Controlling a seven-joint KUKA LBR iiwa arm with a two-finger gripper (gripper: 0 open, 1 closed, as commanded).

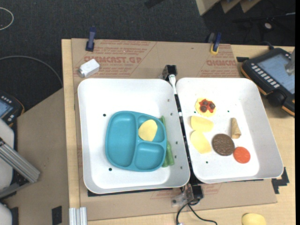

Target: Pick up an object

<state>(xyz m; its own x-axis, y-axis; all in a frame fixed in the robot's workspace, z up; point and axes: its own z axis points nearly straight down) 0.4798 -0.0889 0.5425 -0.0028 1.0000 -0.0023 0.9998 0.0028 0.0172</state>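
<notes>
Bench (pixel 140 60), two white bins (pixel 93 107), toy food (pixel 206 106)

A green strip (pixel 167 146) lies mostly tucked under the teal divided tray's (pixel 123 146) right edge, so what it is can't be told. A yellow object (pixel 253 219) at the bottom is cut off by the frame. The handheld control pendant (pixel 272 75) runs off the right edge. The small red-and-dark item (pixel 206 106) is too blurred to identify.
</notes>
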